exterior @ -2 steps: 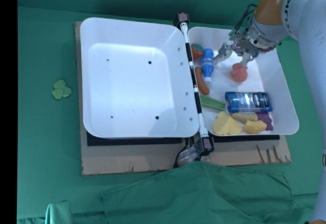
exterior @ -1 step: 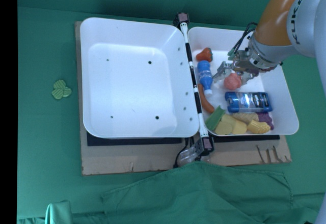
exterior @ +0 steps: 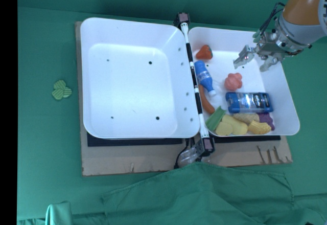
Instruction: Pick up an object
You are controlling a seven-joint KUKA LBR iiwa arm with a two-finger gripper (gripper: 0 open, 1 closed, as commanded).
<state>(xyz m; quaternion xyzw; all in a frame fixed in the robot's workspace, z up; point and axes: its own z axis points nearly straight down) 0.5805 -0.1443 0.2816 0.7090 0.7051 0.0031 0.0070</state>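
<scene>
My gripper (exterior: pixel 255 61) hangs over the back right part of the right bin (exterior: pixel 286 91), its two fingers spread apart with nothing between them. Below and to its left lies a pink toy (exterior: pixel 233 81). A blue can (exterior: pixel 248 102) lies on its side in front of that. An orange-red toy (exterior: pixel 204 52) sits near the bin's back left. A blue bottle (exterior: pixel 204 78) and an orange sausage shape (exterior: pixel 206 102) lie along the left wall. Yellow pieces (exterior: pixel 232 125), a green piece (exterior: pixel 214 117) and purple grapes (exterior: pixel 265 118) crowd the front.
The left bin (exterior: pixel 130 78) stands beside the right one, split by a black-and-white divider (exterior: pixel 191 75). A green clover-shaped piece (exterior: pixel 61 90) lies on the cloth left of the bins. Folded green cloth (exterior: pixel 204 193) bunches up at the front.
</scene>
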